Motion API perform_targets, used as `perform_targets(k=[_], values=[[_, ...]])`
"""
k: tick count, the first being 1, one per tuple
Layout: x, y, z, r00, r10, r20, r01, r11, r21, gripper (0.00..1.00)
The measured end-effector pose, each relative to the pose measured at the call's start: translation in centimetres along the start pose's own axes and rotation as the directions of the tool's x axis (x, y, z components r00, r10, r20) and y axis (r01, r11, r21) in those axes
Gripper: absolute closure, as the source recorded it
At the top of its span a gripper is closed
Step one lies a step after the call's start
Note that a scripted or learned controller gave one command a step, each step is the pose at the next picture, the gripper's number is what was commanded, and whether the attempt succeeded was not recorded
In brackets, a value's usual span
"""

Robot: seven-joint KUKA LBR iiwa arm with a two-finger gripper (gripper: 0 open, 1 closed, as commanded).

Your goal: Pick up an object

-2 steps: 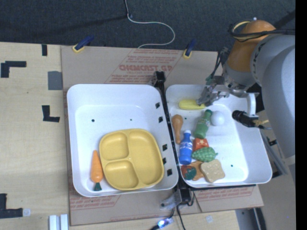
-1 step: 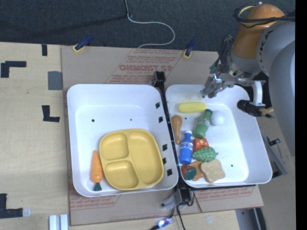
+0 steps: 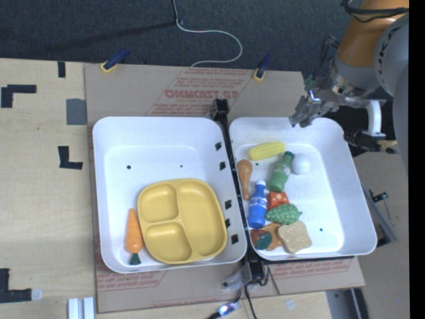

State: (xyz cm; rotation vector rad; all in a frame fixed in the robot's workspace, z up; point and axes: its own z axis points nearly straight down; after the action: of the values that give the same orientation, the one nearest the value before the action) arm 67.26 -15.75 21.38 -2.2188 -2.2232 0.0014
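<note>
Landmark: right bin (image 3: 345, 198). Its near left corner holds a bread slice (image 3: 294, 236), a green leafy piece (image 3: 283, 213) and a blue bottle (image 3: 257, 206). Farther in lie a green bottle (image 3: 280, 171), a white ball (image 3: 301, 166) and a corn cob (image 3: 265, 151). Left of it, the left bin (image 3: 109, 151) holds a yellow divided plate (image 3: 180, 219) and a carrot (image 3: 133, 234). The right bin's right half is bare. The end effector (image 3: 303, 116) hovers over its far rim, holding nothing; finger state cannot be told.

A single fixed camera looks down at a slant on the bench (image 3: 40, 178), far enough to take in both white bins (image 3: 106, 151); the arm (image 3: 372, 32) enters from the right.
</note>
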Motion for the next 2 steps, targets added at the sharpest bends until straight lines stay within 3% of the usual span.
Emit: perform_targets(k=[1,2], values=[[0.1,0.1,-0.7,1.000,0.000,-0.001,0.000,1.000,0.005,1.00],[5.6,-1.7,-1.1,1.000,-0.004,-0.002,0.004,1.000,0.007,1.00]])
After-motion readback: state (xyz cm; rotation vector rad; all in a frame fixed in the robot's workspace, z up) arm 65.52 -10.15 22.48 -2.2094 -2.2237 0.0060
